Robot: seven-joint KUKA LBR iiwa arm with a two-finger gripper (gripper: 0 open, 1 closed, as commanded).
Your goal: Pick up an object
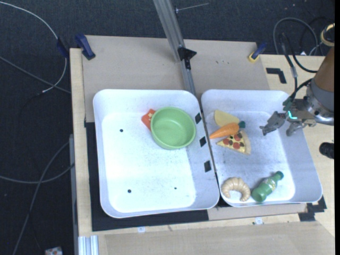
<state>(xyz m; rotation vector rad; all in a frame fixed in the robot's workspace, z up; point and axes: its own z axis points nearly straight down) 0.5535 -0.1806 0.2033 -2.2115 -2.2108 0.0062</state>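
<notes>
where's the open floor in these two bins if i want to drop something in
Most room is in the left bin: everything in front of and left of the green bowl is bare. In the right bin, a bare strip runs between the pizza slice and the right wall, under the claw. Crowded: its left side by the carrot, and the near edge with croissant and green bottle.

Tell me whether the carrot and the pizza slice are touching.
Touching: the camera view shows the carrot lying across the top edge of the pizza slice, overlapping it.
</notes>
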